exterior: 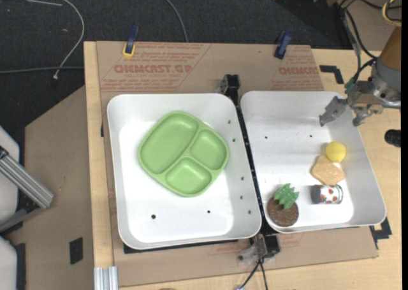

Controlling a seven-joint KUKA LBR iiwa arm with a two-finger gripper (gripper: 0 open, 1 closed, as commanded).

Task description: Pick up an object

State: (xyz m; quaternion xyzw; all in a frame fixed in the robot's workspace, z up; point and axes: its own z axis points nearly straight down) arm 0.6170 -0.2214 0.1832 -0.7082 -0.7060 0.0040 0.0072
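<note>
Several small objects lie in the right bin [280, 123]. A yellow ball [335, 151] rests against a tan, bread-like piece [327, 171]. Below them is a small red-and-white can [327, 194] lying on its side, and a toy potted plant [284, 206] stands at the bin's front edge. My gripper [346, 113] hovers over the bin's back right corner, above and behind the yellow ball. It is open, with nothing between its spread fingers [331, 112].
A green divided plate [183, 153] lies in the left bin [127, 212]. Blue clamps [131, 39] [283, 44] hold the cardboard sheet at the back. Cables trail over the dark floor behind the bench.
</note>
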